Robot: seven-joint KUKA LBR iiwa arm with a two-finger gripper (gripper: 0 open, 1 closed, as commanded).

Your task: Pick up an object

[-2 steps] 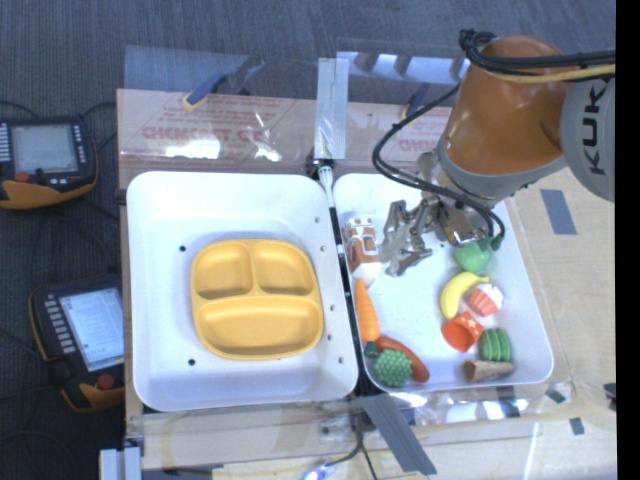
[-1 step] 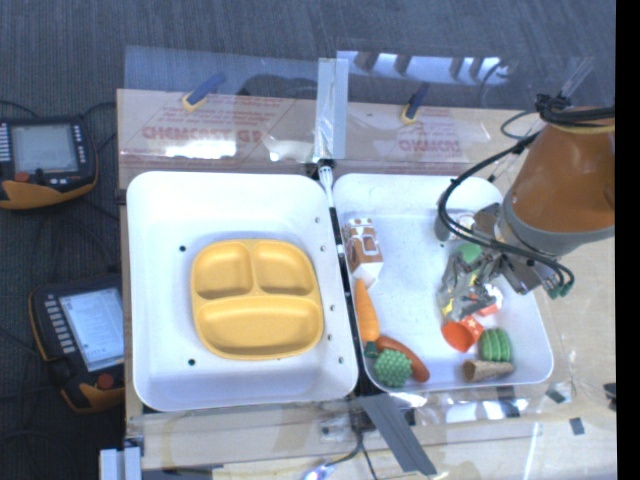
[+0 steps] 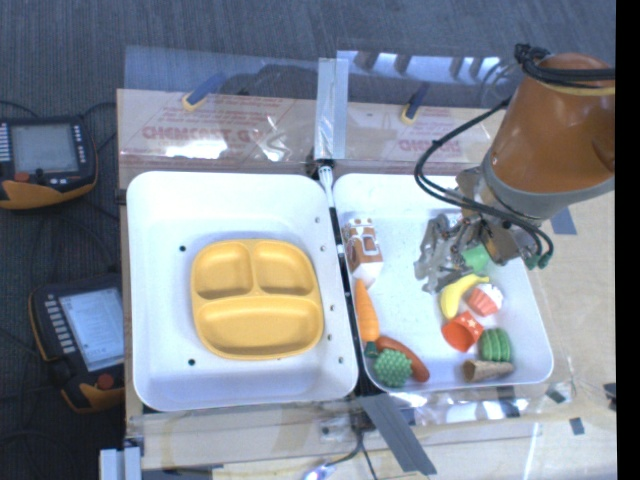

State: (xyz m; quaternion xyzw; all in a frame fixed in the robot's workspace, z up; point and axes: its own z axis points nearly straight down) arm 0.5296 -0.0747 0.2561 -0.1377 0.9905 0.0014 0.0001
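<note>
Hung low over the right bin (image 3: 545,363), gripper (image 3: 440,256) at about two o'clock from the bin's middle; could not tell how the hand stood. Lay just beside it, toward four o'clock: a banana (image 3: 458,293), a red cup (image 3: 461,332), a green piece (image 3: 494,344). Sat in the left bin (image 3: 150,268): a yellow tray (image 3: 257,298).

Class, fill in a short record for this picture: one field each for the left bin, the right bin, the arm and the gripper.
left bin: holds a yellow tray with three compartments
right bin: toy foods, among them a carrot, a banana and a broccoli
arm: reaches in from the right, above the right bin
gripper: low over the right bin, beside the banana; hold unclear
</note>
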